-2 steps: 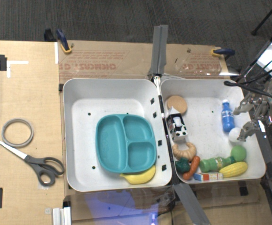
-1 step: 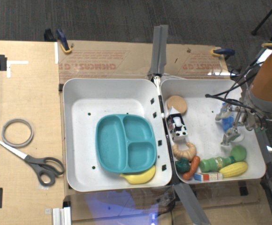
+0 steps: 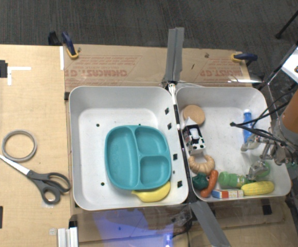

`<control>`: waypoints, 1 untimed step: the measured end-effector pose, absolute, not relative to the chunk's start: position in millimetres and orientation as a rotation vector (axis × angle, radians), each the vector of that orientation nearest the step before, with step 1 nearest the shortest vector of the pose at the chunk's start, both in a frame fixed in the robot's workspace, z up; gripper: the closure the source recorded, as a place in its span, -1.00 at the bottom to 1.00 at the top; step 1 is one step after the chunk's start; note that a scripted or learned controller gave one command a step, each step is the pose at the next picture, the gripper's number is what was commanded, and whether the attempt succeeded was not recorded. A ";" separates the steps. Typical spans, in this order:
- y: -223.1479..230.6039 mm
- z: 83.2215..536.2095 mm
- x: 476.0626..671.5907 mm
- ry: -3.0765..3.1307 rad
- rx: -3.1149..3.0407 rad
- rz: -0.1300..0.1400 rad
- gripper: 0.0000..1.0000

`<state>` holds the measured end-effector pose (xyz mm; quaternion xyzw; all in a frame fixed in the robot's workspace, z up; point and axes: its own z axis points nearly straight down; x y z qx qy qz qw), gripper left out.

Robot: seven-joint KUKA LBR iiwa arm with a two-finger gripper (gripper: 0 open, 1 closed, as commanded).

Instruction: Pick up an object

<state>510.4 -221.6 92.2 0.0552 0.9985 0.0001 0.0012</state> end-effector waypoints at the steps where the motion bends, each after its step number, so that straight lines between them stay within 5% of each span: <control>1: -221.1 122.5 582.1 3.126 -0.229 -0.001 -1.00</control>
